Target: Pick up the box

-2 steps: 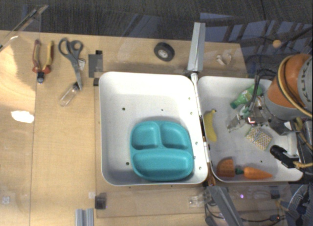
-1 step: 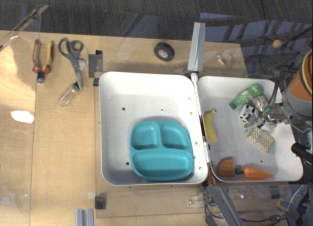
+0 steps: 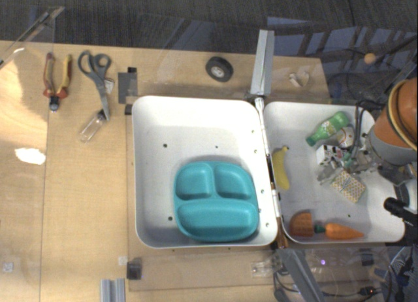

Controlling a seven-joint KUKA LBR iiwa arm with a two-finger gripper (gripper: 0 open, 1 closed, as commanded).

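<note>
one box [image 3: 348, 186], small and patterned, lies in the right bin [image 3: 297, 163], at 5 o'clock from the green bottle [image 3: 328, 129]. your gripper [image 3: 339, 153] hangs just above; its grip can't be read. descend square over it, avoiding the carrot [image 3: 342, 232].

Grey arm [image 3: 400, 138], orange band above wrist, reaches in from right; wrist lowered, leftward.

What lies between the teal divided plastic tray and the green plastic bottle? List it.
In the camera view, the bins' adjoining white rims and a yellow banana lie between the teal tray and the green bottle.
</note>
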